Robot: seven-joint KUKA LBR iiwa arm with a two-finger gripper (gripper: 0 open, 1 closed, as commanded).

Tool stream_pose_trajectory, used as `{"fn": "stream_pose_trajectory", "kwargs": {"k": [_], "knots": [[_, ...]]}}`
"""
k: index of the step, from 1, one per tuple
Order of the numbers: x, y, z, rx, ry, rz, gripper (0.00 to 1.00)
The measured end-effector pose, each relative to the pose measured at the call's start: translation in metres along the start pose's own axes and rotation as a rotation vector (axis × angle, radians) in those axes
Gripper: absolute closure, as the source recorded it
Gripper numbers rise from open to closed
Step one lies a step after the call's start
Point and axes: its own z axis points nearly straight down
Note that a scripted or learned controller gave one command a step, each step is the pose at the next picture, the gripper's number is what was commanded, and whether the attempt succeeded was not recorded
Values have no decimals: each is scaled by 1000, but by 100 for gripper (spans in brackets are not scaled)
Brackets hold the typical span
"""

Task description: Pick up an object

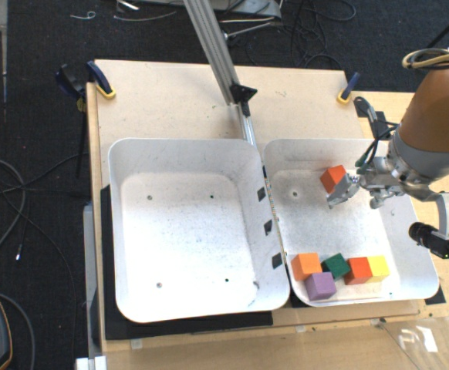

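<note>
A robotics lab bench, set up for picking trials.

A pale wooden bench (178, 102) stands on dark carpet (32, 129), held at its far corners by yellow-tipped clamps (101, 83). Loose black cables (24, 230) trail over the floor at the left and far side. A slanted aluminium rail (213, 41) rises from the far side toward the bench's middle. Two shallow white bins (186, 153) sit side by side, and a grey and orange industrial arm (433, 122) reaches in from the right.

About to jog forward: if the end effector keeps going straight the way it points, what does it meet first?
Probably the orange block, just ahead of the end effector in the right bin; depth is unclear from this view.
</note>
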Motion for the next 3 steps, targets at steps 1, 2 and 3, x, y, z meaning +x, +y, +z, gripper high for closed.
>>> {"fn": "stream_pose_trajectory", "kwargs": {"k": [1,2,3], "knots": [[-44,51,115,4,-1,1,0],[-88,127,116,2,5,-2,0],[-87,127,106,-2,0,-7,100]]}}
